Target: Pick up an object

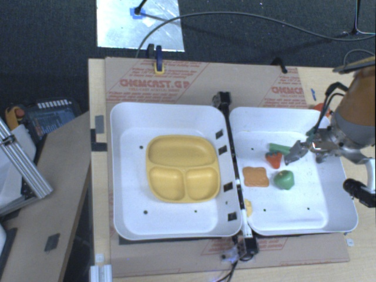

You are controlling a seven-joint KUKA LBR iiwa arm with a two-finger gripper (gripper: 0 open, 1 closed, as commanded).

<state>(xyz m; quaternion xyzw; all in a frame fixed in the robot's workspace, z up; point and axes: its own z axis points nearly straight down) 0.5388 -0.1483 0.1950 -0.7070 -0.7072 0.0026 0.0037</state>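
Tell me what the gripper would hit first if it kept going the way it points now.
Probably the red-and-green toy vegetable: the gripper points left across the right bin, its tip right beside that piece. Height above it is unclear from this slanted view.

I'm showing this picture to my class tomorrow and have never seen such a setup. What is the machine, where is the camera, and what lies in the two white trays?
One fixed camera looks down at a slant on a bench. The machine is a robot arm reaching in from the right; its pincer hangs over the right bin. Its job is to pick up an object. The left bin holds a yellow divided plate. The right bin holds small toy foods: a green piece by the pincer, a red-orange piece, a round green piece, an orange slab, and a pale yellow bit at the bin's left edge. Whether anything is gripped is unclear from here.
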